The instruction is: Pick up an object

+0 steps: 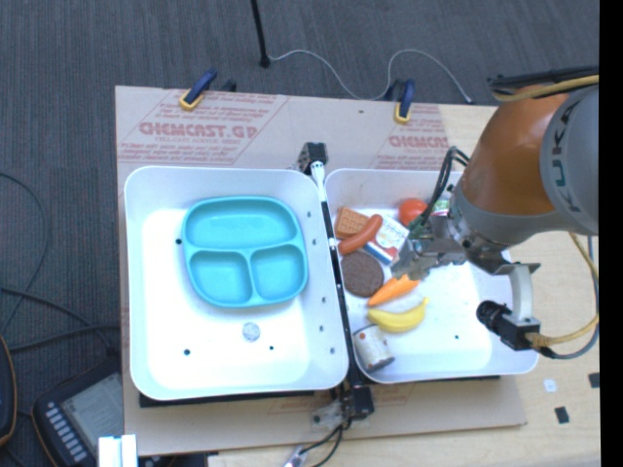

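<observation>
The claw (413, 264), whose grip I cannot tell, hovers low in the right bin (467, 353) directly over the carrot (394, 289), which lies just below-left of it, long axis slanting up toward the arm.

We note an orange carrot (394, 289) lying tilted in the right bin (467, 353), at twelve o'clock of the yellow banana (399, 315), possibly touching it.
</observation>
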Motion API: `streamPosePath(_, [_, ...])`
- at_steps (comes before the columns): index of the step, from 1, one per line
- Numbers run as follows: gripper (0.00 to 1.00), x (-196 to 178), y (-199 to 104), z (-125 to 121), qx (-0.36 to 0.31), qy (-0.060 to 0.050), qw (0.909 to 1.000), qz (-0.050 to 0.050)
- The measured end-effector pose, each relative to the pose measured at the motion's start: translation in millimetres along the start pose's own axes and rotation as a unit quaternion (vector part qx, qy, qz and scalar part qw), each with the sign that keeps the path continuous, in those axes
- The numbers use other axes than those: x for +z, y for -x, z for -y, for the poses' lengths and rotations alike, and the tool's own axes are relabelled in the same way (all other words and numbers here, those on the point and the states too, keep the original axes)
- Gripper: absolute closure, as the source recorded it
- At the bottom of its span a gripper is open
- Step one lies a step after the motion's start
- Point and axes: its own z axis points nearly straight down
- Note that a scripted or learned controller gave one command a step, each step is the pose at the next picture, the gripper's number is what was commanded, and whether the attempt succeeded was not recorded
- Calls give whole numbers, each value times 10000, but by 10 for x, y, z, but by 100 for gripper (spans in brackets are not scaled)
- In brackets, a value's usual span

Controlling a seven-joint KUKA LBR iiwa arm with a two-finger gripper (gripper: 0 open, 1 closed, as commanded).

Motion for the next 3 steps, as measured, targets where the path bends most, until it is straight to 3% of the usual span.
streamPosePath(2, [100, -191, -2, -12, -2, 5, 10000, 0])
streamPosePath(3, [100, -713, 134, -960, 2, 15, 10000, 10])
